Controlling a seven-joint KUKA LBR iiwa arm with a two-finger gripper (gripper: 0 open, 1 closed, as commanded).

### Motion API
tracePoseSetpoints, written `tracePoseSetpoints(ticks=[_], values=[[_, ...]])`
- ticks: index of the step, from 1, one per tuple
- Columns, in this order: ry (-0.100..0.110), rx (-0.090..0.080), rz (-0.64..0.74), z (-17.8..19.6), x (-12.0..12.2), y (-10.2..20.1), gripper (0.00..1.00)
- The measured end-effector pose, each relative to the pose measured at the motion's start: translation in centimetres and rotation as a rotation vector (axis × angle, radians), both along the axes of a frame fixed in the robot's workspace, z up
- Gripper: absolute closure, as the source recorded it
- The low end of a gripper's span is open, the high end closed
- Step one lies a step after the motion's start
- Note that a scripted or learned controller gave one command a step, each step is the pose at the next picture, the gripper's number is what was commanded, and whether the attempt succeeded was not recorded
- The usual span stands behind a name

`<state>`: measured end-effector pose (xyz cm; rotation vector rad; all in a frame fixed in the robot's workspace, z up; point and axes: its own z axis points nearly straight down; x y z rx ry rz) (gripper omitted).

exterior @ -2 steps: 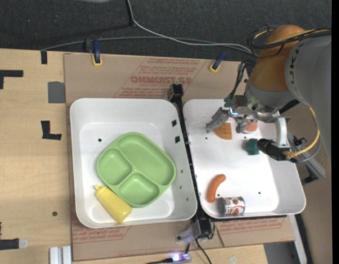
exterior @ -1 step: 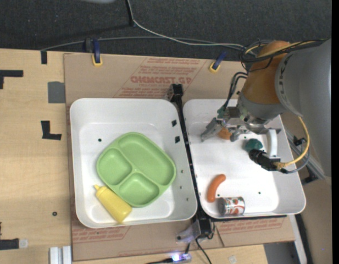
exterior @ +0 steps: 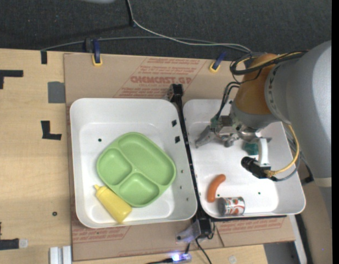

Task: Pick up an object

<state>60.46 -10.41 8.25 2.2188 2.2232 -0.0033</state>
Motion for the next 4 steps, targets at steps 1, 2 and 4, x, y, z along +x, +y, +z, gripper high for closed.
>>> tracePoseSetpoints(ticks=[1,2,4], values=[[-0.003,0.000,0.001,1.3,0.1,0.0,1.00],[-0.003,0.002,0.000,6.4,-0.8,0.4,1.00],[-0.004,0.002,-0.001,15.8,-0.9,0.4,1.00]])
